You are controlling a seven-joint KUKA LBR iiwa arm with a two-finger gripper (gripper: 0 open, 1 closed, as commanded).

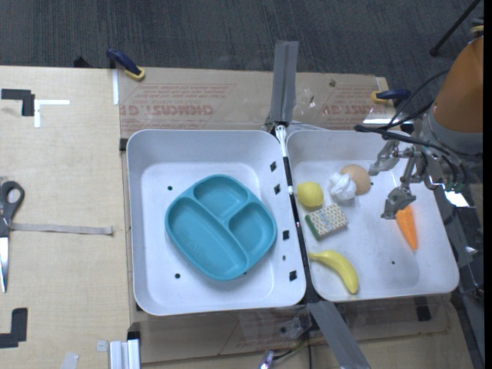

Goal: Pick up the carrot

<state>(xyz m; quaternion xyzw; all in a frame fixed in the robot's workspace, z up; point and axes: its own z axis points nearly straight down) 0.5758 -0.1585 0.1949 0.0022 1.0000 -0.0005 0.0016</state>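
Orange tapered carrot (407,228), lying flat

Robotics lab or test cell. Dark carpet (231,14) beyond a plywood table (54,206). Two white bins (138,229) taped down over flattened cardboard (200,102), held by blue-and-yellow clamps (125,64). Black corner marks (19,102) taped on the table. Scissors (8,214) lie at the table's left edge. Loose cables (407,114) near the arm.

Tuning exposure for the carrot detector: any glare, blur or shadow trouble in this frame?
Camera view: even light, soft shadows; right bin floor is bright but not blown out; carrot reads sharp orange; gripper just above it looks slightly soft and cluttered by cables.
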